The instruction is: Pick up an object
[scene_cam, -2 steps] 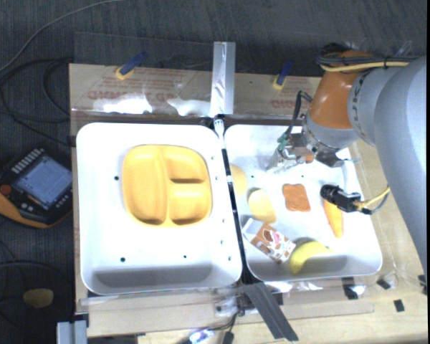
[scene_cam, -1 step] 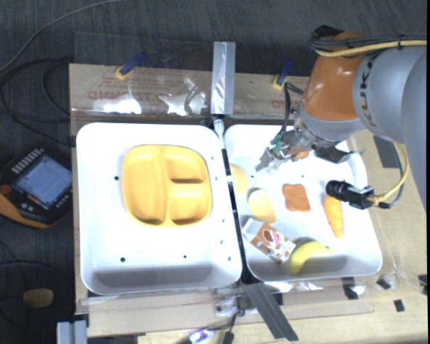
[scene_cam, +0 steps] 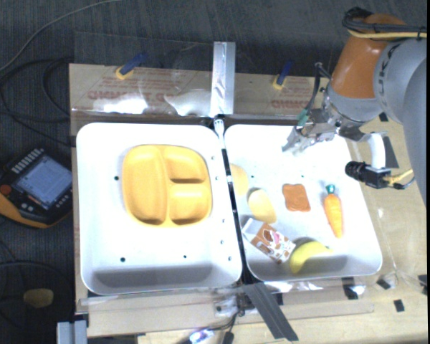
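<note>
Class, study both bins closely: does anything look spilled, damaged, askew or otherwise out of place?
Nothing looks spilled or broken. The yellow divided tray lies flat in the left bin. In the right bin, the carrot, brown slice and small carton lie loosely scattered, the carton at a slant. The gripper hovers near the bin's far edge.

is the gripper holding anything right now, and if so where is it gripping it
Nothing is held. The gripper hangs over the far part of the right bin, apart from the carrot and the brown slice, with nothing between its fingers.

Dark carpet floor [scene_cam: 29, 20] with cables surrounds the wooden bench [scene_cam: 408, 292].
</note>
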Controlling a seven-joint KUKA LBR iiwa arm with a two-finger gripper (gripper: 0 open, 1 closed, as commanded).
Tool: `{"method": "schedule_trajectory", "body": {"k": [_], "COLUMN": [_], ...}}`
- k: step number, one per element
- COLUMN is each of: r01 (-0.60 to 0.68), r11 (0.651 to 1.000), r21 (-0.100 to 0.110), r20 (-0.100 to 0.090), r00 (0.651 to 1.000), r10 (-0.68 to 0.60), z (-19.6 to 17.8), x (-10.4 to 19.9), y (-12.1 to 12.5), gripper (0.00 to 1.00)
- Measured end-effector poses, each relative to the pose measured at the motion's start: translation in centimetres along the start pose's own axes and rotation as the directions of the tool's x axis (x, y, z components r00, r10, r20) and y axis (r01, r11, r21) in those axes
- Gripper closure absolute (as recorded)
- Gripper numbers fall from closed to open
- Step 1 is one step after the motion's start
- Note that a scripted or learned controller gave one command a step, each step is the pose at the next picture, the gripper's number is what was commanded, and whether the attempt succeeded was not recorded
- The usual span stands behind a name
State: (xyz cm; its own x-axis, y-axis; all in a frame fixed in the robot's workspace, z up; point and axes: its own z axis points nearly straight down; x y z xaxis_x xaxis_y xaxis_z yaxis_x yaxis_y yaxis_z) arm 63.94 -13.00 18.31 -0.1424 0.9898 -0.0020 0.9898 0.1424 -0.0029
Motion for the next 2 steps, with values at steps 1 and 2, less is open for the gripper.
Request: {"method": "schedule_trajectory", "body": {"k": [1, 2], "r01": [0.000, -0.189], "r11": [1.000, 0.982], "r21": [0.000, -0.011], "r20": [0.001, 0.000], "r00": [1.000, 0.982], "r10": [0.000, 0.189], "z": [0.0, 9.4], "x": [0.0, -1.1], "y": [0.0, -5.2], "gripper": [0.00, 0.00]}}
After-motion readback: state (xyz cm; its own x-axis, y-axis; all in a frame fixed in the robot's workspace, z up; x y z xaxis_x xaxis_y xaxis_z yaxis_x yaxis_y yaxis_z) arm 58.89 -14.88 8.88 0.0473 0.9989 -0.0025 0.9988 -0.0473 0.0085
